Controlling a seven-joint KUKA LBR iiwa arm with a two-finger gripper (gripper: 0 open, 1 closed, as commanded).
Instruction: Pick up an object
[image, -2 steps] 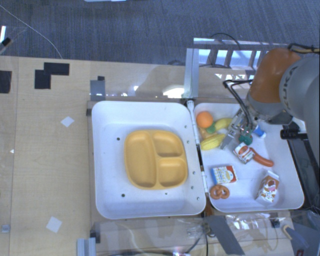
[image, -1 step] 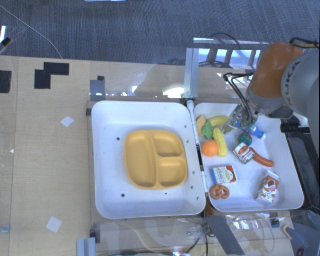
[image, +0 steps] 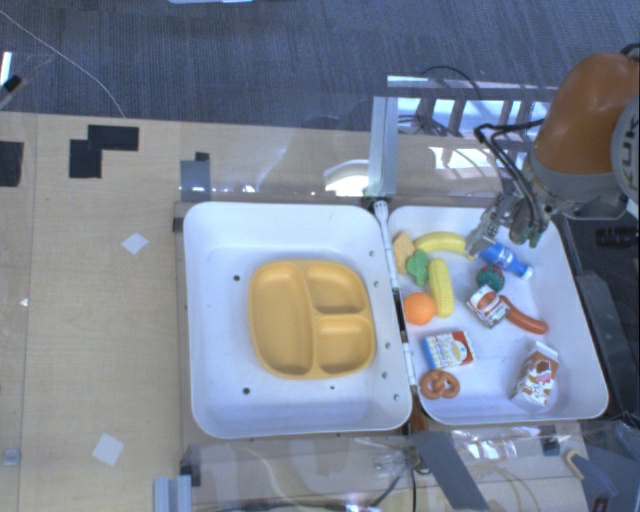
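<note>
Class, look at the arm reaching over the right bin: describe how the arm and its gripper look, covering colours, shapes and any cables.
The arm has a rounded orange band above a grey wrist. Thin black cables loop beside it and run down toward the gripper, which is small, grey and metallic, with greenish touches near its tip. No markings are legible.
</note>
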